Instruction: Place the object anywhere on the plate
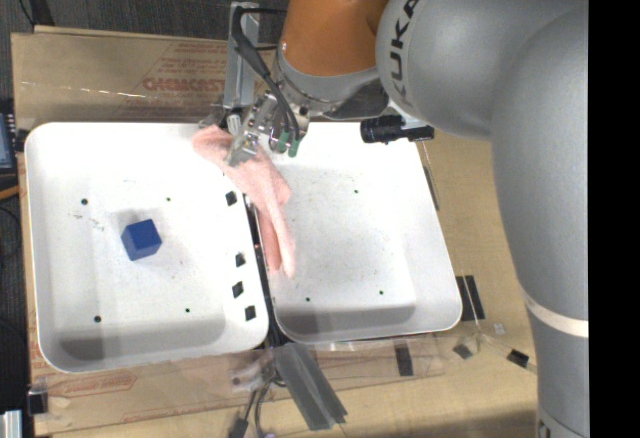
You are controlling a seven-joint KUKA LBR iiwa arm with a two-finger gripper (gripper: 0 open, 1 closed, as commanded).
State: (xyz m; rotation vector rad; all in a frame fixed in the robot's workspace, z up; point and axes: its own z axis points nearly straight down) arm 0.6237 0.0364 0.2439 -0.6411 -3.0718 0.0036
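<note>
1. Camera view, layout. Two white bins sit side by side on the desk (100,66): left bin (60,226), right bin (400,256). I see no separate plate; I take one of the bins as the target, though I cannot tell which.

2. The gripper (262,131) hangs at the far end of the seam between the bins, below the arm (450,46) and its orange band (330,16).

3. A pink cloth (270,201) trails from under the gripper down along the seam, its lower end lying in the right bin by the inner wall. Its upper end bunches right at the gripper, so it looks pinched there, but clutter hides the tips: I cannot tell whether the jaws stand wide, narrow, or closed on fabric.

4. A blue cube (141,238) rests alone on the left bin's floor, well apart from the cloth.

5. Risks, my judgement:
- A thin pinch on a corner could slip, and the cloth would drop across the rim.
- The hanging tail could drag on the divider and snag, pulling free.
- Released here, it may end draped over both bins.
- If the cube is the intended object, the arm is working the wrong item.

6. Writing: "KUKA" (395,31) runs in dark letters on the grey arm casing. Faint red print (180,81) on the cardboard behind the bins is too blurred for me to read.
</note>
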